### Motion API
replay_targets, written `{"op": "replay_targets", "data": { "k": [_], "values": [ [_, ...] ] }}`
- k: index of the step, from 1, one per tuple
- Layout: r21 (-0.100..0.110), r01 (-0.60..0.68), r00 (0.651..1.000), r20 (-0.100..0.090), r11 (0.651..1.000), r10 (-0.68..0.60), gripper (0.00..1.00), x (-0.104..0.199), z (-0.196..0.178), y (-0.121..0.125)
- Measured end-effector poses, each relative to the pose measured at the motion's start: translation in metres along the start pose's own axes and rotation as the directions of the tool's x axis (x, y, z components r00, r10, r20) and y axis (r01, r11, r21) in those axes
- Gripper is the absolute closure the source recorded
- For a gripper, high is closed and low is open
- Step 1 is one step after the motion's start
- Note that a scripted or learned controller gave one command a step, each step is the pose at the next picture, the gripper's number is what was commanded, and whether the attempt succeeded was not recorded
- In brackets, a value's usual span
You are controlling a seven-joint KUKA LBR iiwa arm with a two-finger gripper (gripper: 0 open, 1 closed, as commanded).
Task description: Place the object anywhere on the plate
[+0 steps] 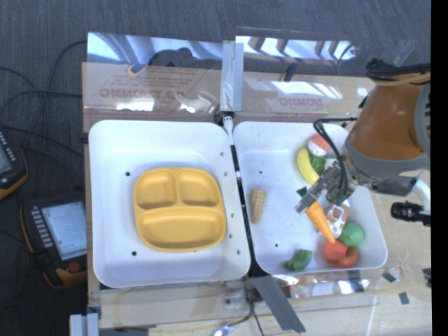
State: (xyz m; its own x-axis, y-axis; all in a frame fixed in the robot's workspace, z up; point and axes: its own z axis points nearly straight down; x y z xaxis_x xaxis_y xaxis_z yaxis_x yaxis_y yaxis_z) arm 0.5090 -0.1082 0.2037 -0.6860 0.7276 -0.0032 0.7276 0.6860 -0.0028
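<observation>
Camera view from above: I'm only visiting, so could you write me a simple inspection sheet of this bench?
Surface: two white bins side by side, left bin and right bin.
Job's things: yellow plate with three compartments, in the left bin, nothing on it.
Clutter: right bin holds an ice cream cone, banana, carrot, broccoli, green ball, red pieces.
Grippers: gripper low over the carrot; fingers unclear.
Cables: black cables on the floor, left.
Surroundings: grey carpet, handheld controller at left.

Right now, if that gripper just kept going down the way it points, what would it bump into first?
Probably the carrot: the gripper hangs right over its upper end in the right bin. Depth is hard to judge from this slanted view.
</observation>
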Motion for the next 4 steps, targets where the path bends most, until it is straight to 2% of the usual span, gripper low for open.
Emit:
{"op": "replay_targets", "data": {
  "k": [1, 2, 3, 4],
  "values": [
    [-0.003, 0.13, 0.991, -0.002, 0.991, -0.13, 1.0, 0.051, -0.038, 0.072],
    [-0.003, 0.285, 0.958, 0.0, 0.958, -0.285, 1.0, 0.078, -0.08, 0.136],
    [-0.004, 0.494, 0.87, -0.002, 0.87, -0.494, 1.0, 0.126, -0.026, 0.196],
    [-0.004, 0.494, 0.87, -0.001, 0.87, -0.494, 0.0, 0.126, -0.027, 0.196]
  ]
}}
